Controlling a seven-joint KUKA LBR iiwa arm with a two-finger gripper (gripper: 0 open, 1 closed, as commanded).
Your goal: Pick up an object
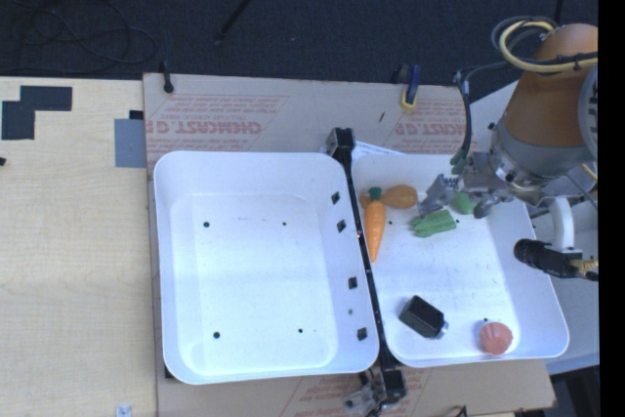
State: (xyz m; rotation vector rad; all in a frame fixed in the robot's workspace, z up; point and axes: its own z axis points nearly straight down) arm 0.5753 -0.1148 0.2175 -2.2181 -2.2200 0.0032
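Note:
My gripper point(439, 194) hangs low over the back of the right bin point(532, 308), reaching in from the right under the orange-banded wrist. A green object point(433, 225) lies just below and in front of it, close to the gripper tip or touching it. A small patch of green point(462, 204) also shows right against the gripper body. An orange carrot point(374, 228) lies along the bin's left wall, with a yellow-orange lump point(399, 197) beside its top. A black block point(423, 317) and a red ball point(495, 337) rest near the front.
The left bin point(176, 210) stands beside the right one, with a black divider strip point(357, 239) between them. A black handle-like part point(547, 257) of the arm juts over the right bin's right rim. Cardboard lies under both bins.

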